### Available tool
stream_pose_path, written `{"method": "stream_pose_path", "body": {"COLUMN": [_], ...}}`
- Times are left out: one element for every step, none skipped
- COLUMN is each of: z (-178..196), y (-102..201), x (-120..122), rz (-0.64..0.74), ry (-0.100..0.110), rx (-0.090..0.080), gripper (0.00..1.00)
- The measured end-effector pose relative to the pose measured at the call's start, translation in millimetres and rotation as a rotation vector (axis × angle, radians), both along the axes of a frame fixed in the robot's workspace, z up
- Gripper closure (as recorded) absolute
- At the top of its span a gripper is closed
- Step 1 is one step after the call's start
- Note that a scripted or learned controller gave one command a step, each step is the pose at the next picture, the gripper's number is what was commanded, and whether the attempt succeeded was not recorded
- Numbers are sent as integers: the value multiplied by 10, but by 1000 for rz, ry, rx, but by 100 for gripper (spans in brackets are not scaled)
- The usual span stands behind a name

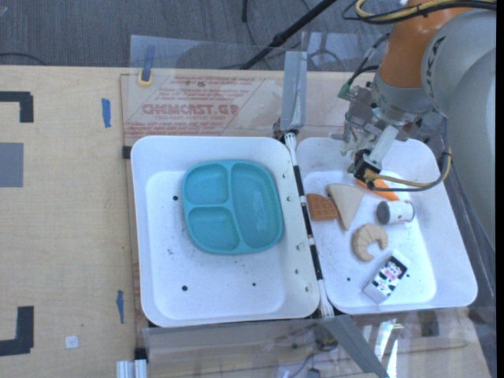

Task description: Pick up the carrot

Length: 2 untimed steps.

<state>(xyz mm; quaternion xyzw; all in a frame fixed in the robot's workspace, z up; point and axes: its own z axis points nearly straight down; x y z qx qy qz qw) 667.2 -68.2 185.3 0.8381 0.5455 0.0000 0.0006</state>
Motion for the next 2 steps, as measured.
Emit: {"method": "stream_pose_path", "body": {"z": [25, -8], "y": [-352, -916], "x": [-1, -1018], "rz": [282, 153], "ry": [-1, 2], "rx": [-1, 2], "gripper": [100, 100]}}
